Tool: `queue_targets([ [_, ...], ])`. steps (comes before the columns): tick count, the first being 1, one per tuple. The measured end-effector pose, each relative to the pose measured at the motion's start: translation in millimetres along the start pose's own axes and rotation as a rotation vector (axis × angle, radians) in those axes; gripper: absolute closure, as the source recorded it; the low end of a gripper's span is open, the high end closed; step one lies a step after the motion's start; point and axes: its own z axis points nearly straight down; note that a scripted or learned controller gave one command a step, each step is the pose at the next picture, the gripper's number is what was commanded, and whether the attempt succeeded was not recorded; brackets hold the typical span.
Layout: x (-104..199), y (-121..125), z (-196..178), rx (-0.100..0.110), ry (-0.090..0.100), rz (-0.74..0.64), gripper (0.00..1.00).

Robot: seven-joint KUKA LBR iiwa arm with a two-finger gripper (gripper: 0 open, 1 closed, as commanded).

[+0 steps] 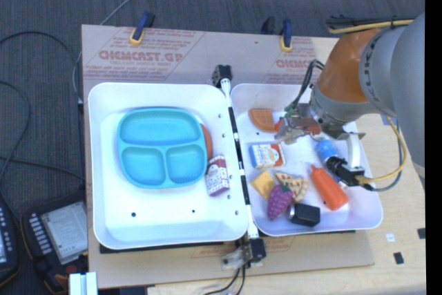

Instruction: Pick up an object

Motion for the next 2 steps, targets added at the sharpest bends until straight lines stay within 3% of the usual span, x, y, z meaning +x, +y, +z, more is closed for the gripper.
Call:
queue_targets([
  [1,0.1,-0.1,0.2,0.000,0.000,0.000,0.00],
  [2,0.1,0.5,-9.5,0.000,0.000,0.000,1.00],
])
